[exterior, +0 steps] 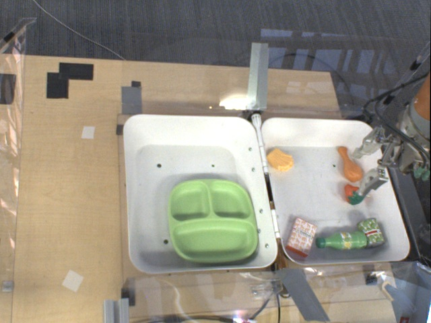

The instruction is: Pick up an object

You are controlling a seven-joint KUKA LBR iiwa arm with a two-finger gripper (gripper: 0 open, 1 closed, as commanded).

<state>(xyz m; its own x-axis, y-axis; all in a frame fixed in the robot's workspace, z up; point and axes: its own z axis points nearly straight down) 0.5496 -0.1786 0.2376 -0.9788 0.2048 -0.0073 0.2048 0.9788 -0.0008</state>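
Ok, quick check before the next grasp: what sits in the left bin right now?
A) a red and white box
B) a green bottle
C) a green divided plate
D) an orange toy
C: the green divided plate lies in the left bin, while the green bottle, the red and white box and the orange toy all lie in the right bin.

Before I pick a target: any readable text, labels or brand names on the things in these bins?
No text is readable.
Green bottle: label too blurred to read.
Red-and-white box: printed pattern, no legible words.
Green box: print too small to read.
Green tray, yellow piece, orange piece: no markings seen.
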